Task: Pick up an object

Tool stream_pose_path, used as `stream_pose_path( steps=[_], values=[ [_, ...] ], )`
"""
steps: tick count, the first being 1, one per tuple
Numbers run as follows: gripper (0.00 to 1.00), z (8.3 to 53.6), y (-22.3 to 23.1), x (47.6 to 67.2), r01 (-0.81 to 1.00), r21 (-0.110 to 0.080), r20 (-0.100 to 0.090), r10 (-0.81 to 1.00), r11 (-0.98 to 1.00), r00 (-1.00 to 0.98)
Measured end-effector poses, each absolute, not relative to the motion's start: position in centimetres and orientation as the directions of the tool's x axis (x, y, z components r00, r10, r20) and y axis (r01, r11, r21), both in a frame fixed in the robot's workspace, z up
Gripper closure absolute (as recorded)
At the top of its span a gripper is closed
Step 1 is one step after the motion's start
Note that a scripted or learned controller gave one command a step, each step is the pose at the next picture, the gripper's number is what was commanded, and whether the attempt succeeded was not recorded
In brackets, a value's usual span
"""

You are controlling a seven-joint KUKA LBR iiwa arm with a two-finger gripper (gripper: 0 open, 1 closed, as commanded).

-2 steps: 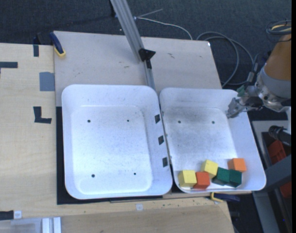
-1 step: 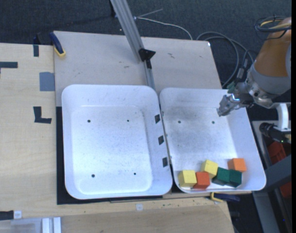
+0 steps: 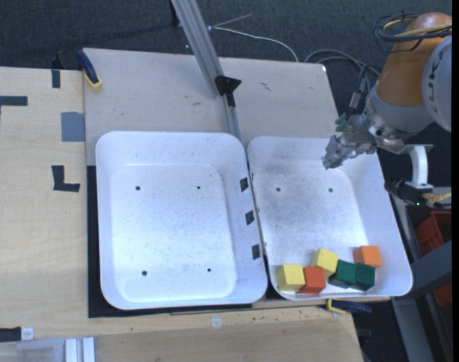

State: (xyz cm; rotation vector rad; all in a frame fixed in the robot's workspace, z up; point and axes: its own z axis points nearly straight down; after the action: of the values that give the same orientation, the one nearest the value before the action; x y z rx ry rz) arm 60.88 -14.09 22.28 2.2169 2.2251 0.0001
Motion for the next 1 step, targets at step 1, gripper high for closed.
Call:
stream_pose_path(
  steps=[1],
  values=[
    [1.0, 21.23, -13.37, 51.64, 1.0, -0.008, 0.001, 1.0, -0.001, 0.001]
  ],
)
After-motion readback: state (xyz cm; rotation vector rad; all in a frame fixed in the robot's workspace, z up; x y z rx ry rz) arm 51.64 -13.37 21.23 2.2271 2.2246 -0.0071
